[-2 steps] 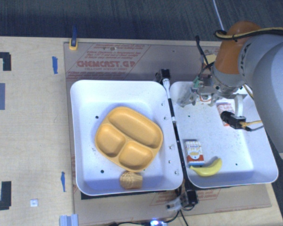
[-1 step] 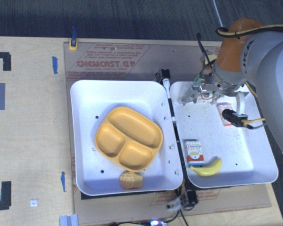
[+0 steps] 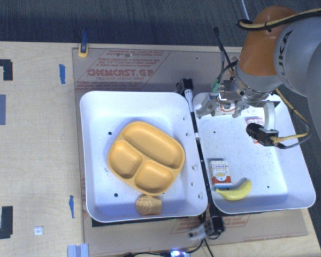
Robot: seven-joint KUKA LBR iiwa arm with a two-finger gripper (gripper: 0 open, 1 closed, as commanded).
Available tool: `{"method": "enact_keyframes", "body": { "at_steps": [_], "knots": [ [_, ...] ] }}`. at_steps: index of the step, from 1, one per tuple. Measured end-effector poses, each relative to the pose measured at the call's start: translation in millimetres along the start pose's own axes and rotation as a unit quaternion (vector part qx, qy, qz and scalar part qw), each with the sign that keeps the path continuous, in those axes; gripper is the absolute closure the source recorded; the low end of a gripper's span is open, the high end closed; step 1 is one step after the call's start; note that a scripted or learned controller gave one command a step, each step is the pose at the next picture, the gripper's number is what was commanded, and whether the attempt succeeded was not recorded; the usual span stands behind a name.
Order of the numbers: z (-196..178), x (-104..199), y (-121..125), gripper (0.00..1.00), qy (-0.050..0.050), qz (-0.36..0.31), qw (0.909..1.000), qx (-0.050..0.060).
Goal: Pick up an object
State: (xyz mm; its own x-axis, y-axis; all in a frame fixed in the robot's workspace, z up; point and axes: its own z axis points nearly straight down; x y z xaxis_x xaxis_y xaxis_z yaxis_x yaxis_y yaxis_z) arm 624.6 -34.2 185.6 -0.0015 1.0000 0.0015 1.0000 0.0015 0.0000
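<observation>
Camera view: gripper over right bin

Gripper (image 3: 232, 107) hangs above the right bin's (image 3: 289, 191) far end; finger state cannot be determined. Banana (image 3: 236, 191) and small carton (image 3: 220, 173) lie touching at its near-left corner. Yellow divided tray (image 3: 145, 156) occupies left bin (image 3: 93, 143).

Two white bins sit side by side on a brown printed board (image 3: 125, 68) over the pale wooden worktop (image 3: 32, 154), which carries blue tape marks (image 3: 62, 74) and black corner markings (image 3: 4, 69).
</observation>
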Motion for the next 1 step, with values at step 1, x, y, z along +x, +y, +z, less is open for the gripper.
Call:
{"method": "enact_keyframes", "body": {
  "at_steps": [1],
  "knots": [
    [0.6, 63.4, 38.2, 1.0, 0.0, 0.0, 1.0, -0.001]
  ]
}}
